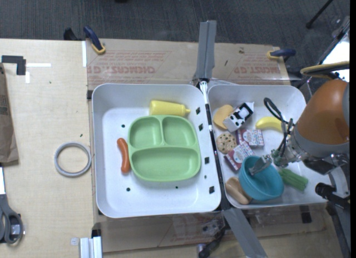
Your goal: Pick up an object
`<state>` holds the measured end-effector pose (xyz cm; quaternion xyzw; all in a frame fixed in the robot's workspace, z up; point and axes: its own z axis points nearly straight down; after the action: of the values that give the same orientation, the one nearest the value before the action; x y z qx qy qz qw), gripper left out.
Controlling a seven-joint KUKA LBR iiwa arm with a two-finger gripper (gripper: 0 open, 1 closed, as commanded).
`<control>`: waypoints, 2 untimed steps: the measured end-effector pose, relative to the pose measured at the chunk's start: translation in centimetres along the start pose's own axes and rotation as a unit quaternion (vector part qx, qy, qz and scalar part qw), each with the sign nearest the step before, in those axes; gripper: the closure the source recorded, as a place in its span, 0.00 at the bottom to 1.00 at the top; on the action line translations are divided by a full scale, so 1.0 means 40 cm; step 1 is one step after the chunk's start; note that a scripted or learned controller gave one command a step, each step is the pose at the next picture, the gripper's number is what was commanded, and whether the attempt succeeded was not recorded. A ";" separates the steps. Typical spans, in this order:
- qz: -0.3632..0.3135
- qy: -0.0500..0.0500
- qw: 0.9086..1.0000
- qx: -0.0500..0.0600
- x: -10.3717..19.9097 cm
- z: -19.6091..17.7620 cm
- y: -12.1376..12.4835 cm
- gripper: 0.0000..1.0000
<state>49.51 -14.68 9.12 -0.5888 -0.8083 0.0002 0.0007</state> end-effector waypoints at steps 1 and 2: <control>0.003 -0.001 1.000 -0.002 -0.005 -0.026 0.002 1.00; 0.079 -0.001 0.997 0.000 0.174 -0.401 0.192 1.00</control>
<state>54.72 -5.70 25.15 -0.6508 -0.7592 0.0011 0.0002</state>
